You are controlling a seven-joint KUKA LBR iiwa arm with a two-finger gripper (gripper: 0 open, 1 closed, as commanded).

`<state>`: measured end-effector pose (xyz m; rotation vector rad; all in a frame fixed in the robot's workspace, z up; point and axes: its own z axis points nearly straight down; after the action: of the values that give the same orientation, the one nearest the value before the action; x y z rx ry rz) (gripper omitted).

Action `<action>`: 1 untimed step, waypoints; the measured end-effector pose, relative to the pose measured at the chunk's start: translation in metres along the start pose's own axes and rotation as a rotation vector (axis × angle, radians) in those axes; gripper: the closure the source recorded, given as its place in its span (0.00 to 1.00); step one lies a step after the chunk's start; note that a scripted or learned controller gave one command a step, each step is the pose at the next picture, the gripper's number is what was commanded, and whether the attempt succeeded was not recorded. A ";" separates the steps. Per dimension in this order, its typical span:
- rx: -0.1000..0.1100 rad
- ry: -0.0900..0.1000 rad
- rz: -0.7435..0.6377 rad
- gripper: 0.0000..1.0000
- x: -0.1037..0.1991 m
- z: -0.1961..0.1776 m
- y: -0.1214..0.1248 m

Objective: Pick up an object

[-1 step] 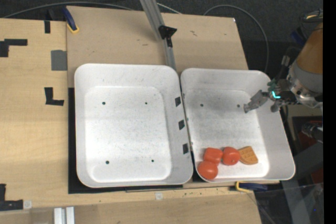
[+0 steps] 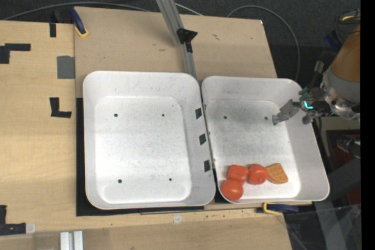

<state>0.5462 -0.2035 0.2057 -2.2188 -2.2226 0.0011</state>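
Camera view, gripper [image 2: 291, 112] over the right bin [image 2: 234, 96], can't tell how wide it gapes, nothing seen held, red toys [image 2: 241, 178] well apart at 7 o'clock from it, orange piece [image 2: 277, 173] beside them

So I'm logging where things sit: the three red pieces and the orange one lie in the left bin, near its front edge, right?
Not quite. The camera view shows the red pieces and the orange one in the right bin, near its front edge.

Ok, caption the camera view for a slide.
Gripper poised over the right bin, apart from the three red pieces and tan piece.
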 end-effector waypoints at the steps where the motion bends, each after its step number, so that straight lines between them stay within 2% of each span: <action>1: 0.004 0.000 0.001 0.00 -0.003 0.045 0.002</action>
<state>0.5482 -0.2065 0.1609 -2.2177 -2.2194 0.0059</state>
